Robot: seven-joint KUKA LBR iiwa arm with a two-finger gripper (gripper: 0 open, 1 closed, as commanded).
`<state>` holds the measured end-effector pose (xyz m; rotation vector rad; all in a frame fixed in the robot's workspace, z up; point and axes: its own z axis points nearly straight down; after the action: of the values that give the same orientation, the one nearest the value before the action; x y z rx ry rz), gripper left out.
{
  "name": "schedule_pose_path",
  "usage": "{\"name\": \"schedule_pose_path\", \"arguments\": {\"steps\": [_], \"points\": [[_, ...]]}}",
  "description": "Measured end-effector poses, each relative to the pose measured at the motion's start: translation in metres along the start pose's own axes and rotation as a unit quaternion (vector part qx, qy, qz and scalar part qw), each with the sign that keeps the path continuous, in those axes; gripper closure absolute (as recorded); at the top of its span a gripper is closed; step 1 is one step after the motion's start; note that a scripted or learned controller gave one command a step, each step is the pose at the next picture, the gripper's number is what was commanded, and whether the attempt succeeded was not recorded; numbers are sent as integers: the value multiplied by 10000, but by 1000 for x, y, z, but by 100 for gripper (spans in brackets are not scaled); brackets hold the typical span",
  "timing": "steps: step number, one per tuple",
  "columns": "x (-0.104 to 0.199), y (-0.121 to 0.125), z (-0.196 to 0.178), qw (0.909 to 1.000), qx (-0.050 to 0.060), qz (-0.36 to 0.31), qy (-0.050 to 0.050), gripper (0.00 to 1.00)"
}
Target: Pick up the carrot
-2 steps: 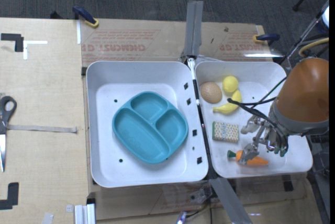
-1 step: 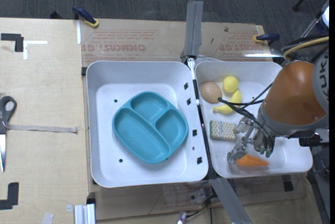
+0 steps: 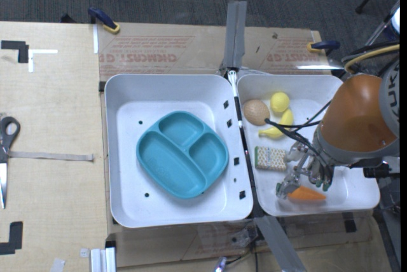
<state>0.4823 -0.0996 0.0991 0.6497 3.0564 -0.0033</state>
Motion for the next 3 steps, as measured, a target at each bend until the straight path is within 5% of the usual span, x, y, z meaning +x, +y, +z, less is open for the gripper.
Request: {"name": "schedule_pose_path", "arguments": {"steps": [3], "points": [[0,0,0,10000,0,0,0,0]]}}
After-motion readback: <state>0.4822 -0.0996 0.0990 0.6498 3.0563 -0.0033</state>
